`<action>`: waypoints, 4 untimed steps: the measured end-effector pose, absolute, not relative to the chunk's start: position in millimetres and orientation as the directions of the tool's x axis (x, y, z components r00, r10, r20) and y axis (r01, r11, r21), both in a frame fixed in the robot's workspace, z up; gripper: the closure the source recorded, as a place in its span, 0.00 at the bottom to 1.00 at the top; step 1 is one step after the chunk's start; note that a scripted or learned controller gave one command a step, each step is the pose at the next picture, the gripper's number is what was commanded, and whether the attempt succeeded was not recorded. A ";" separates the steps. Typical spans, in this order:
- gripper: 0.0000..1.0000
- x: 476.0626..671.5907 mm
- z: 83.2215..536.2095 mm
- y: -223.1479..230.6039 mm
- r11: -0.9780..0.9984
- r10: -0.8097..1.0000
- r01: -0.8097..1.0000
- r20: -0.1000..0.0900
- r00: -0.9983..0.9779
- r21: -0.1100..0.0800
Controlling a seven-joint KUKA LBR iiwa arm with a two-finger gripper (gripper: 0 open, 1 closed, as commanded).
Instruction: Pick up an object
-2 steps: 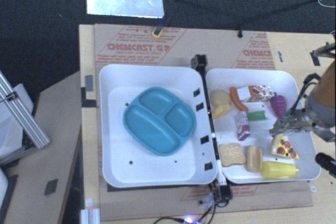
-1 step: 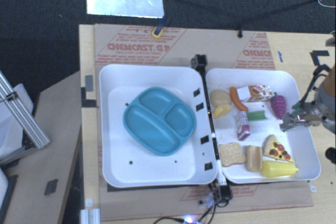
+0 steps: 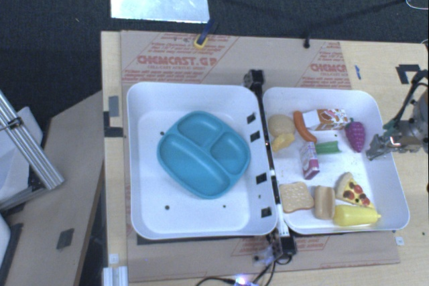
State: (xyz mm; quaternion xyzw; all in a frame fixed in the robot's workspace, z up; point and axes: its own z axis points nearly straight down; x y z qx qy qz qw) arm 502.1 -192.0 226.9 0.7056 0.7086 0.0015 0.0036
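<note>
I see nothing lifted yet. My tool [image 3: 379,148] hovers at the right bin's [image 3: 392,179] right rim, and I cannot tell its state. The toy food lies in that bin, purple grapes [image 3: 356,135] nearest the tool, pizza slice [image 3: 352,190] toward the front edge. Descent, grasp and lift all remain.

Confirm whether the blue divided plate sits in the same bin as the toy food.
No, the blue divided plate lies alone in the left bin; the toy food fills the right bin.
</note>
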 end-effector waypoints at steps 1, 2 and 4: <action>1.00 515.5 220.8 -131.0 0.011 1.000 1.000 0.002 -0.011 0.003; 1.00 534.5 226.0 -70.5 0.011 1.000 1.000 0.001 -0.011 0.004; 1.00 560.1 228.7 34.4 0.010 1.000 1.000 0.002 -0.010 0.003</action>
